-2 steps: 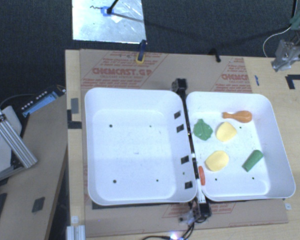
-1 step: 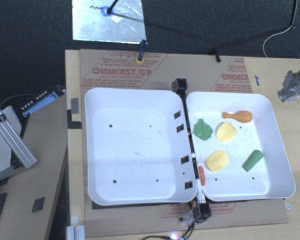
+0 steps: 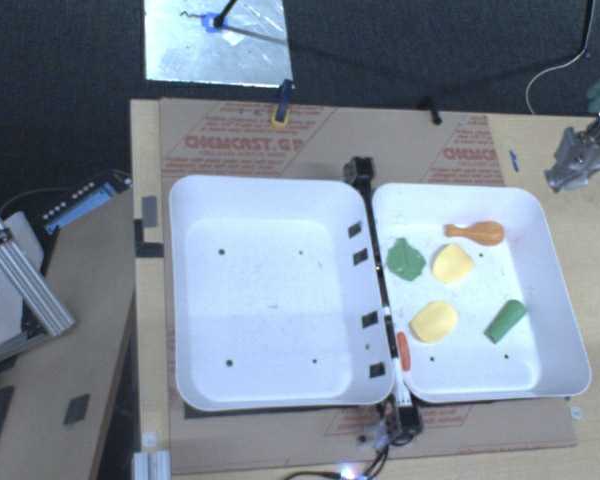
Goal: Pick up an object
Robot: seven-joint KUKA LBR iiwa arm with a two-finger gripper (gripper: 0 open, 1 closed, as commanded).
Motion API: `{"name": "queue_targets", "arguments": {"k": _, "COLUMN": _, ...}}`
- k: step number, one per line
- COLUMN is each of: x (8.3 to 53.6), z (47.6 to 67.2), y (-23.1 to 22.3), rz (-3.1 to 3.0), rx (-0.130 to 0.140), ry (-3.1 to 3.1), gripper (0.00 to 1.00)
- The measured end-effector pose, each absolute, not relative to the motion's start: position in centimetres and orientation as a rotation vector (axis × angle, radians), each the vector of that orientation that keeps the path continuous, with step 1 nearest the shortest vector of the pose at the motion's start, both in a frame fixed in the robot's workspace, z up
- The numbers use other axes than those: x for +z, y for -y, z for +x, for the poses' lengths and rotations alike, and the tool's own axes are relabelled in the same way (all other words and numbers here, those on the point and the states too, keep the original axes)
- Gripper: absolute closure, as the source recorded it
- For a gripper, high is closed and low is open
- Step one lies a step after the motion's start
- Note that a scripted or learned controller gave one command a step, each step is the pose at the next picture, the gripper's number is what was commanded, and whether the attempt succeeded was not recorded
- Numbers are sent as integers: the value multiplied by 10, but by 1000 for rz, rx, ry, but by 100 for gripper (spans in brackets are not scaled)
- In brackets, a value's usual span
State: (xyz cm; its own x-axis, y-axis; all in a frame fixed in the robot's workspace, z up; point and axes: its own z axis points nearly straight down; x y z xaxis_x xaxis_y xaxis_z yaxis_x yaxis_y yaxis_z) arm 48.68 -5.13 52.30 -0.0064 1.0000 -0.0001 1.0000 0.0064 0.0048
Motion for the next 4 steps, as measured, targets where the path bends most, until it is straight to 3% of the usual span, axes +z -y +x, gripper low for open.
{"name": "queue_targets", "arguments": {"k": 4, "x": 535, "z": 486, "y": -42, "rz": 2213, "rx": 5, "ry": -2228, "gripper": 100}}
